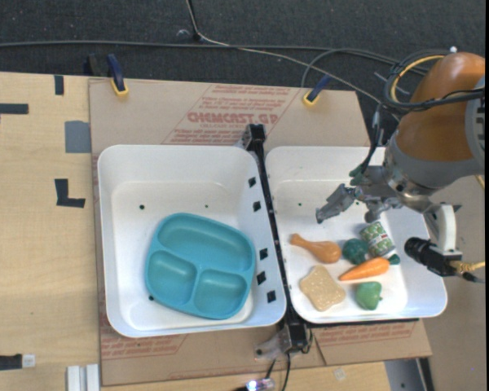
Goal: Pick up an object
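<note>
The right bin (310,169) holds several toy foods near its front: an orange drumstick (316,248), a tan bread slice (322,288), a carrot (364,270), a green pepper (369,295), a small striped can (377,239) and a dark teal piece (354,251). My gripper (350,211) hangs over the middle of this bin, just behind the drumstick and the can. It is open, its fingers spread left and right with nothing between them.
The left bin (126,177) holds a teal divided plate (200,265). A black divider (263,210) runs between the two bins. Cables (326,55) cross the dark surface behind the bench, and the arm's body (436,129) looms over the right bin's far right.
</note>
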`<action>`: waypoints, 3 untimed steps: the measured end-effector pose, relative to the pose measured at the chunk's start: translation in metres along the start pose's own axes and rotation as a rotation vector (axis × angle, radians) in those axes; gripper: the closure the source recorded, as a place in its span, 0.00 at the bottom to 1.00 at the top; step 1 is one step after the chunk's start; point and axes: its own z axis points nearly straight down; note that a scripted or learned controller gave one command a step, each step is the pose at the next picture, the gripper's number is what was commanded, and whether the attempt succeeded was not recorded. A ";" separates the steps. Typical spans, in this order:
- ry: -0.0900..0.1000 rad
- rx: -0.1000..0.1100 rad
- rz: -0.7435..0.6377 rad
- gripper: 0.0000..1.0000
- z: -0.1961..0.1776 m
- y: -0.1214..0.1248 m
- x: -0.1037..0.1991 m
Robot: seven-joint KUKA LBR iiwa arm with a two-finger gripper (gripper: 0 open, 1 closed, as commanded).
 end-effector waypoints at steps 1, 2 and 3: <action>-0.001 -0.012 -0.003 0.00 -0.006 0.002 0.000; -0.001 -0.006 -0.002 0.00 0.057 0.007 0.004; -0.002 -0.006 -0.001 0.00 0.112 0.014 -0.002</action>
